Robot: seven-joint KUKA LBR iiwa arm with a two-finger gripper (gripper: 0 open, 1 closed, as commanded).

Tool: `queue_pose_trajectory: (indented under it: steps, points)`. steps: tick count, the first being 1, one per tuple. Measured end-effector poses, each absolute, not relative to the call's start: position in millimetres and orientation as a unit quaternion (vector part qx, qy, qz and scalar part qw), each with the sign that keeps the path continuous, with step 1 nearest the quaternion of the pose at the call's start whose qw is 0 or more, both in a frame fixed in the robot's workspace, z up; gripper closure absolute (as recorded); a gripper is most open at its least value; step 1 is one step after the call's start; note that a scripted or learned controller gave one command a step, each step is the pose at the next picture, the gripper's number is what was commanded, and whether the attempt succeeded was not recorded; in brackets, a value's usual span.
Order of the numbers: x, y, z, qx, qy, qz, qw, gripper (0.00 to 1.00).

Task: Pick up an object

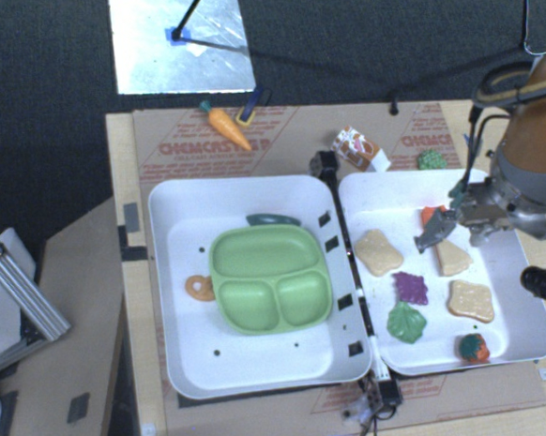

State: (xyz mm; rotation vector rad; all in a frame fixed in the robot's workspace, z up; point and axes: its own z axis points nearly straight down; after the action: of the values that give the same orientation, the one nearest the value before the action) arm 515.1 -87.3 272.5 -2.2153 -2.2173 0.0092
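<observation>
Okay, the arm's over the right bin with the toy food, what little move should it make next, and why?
Probably a short descent straight down. The gripper hangs above the right bin with nothing seen between its fingers, close to a tan bread-like piece and a small red piece. The tan piece lies apart from its neighbours, so it seems the easier target.

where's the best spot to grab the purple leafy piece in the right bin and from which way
Probably straight down from above. The purple piece lies low on the right bin's floor, so close the fingers across its narrower width, at its bumpy edges. There is bare floor around it, though the green leafy piece sits just below, so avoid placing a finger on that side.
</observation>
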Motion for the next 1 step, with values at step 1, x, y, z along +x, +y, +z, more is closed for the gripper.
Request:
queue_pose_trajectory:
  steps: [1]
  points:
    - [516.8, -87.1, 277.9, -0.706, -0.708, -0.0006, -0.001, 0.00]
